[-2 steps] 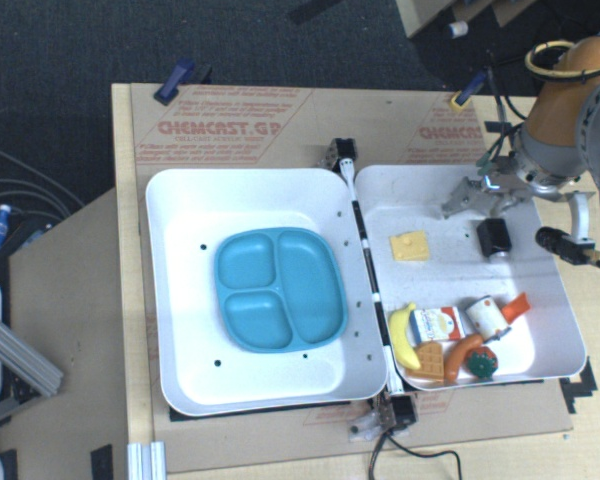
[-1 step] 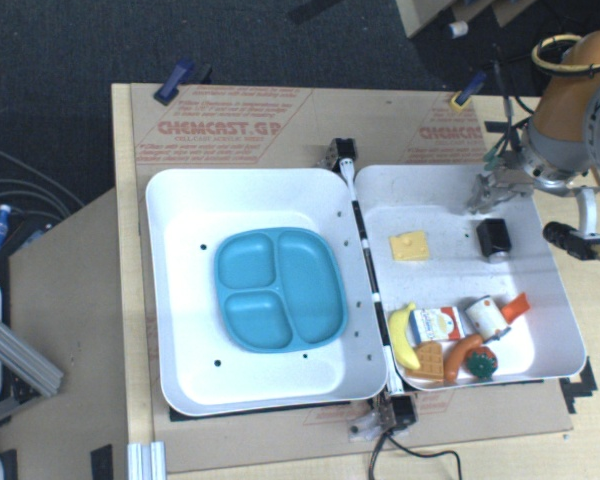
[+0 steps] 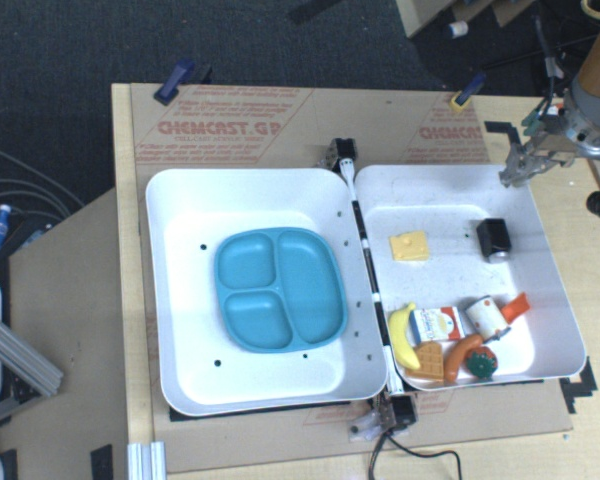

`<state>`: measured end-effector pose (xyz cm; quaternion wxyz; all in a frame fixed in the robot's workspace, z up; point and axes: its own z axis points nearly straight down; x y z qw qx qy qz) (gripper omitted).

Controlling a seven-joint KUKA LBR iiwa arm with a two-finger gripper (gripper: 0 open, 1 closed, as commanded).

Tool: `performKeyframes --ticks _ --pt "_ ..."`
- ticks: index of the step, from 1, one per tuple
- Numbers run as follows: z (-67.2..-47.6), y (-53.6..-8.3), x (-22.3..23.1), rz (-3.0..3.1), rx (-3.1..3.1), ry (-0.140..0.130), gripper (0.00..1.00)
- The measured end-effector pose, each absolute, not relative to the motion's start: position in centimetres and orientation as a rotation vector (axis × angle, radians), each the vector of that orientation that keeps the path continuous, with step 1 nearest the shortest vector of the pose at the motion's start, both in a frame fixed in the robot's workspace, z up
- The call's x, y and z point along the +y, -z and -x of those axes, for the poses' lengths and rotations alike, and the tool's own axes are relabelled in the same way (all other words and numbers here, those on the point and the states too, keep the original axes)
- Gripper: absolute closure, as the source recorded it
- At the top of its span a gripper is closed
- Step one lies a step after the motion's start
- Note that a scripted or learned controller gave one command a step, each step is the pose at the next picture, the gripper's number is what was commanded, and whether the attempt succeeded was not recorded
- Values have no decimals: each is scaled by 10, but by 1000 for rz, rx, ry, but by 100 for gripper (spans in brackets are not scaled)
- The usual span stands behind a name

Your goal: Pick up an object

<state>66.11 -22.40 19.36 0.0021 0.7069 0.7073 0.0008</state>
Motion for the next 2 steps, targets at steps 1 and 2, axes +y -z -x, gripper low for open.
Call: performKeyframes --ticks 1,2 --pt "-667 -233 -224 -2217 2220 -2 100" --pt "-667 -254 -224 -2218 2220 -2 100"
